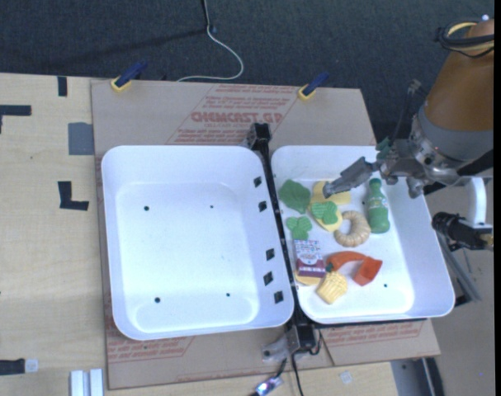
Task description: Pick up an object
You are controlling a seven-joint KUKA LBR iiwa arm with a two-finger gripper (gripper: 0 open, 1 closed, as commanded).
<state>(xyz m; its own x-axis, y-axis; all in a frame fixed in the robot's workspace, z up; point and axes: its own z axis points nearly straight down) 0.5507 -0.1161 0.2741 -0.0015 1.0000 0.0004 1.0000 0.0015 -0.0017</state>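
Note:
The right white bin holds several toy foods. A green bottle stands near its back right. Beside it lie a tan curved pastry, a yellow piece, a ridged green piece and a flat green leaf. Nearer the front are a small printed carton, a red pepper and a yellow corn cob. My gripper reaches in from the right at a slant, its tip just over the yellow piece and left of the bottle. Nothing visibly hangs from it.
The left white bin sits against the right one, with a black clip-lined divider between them. Both rest on a cardboard sheet. A thin cable loops behind the bins. The arm's grey and orange body hangs over the right rim.

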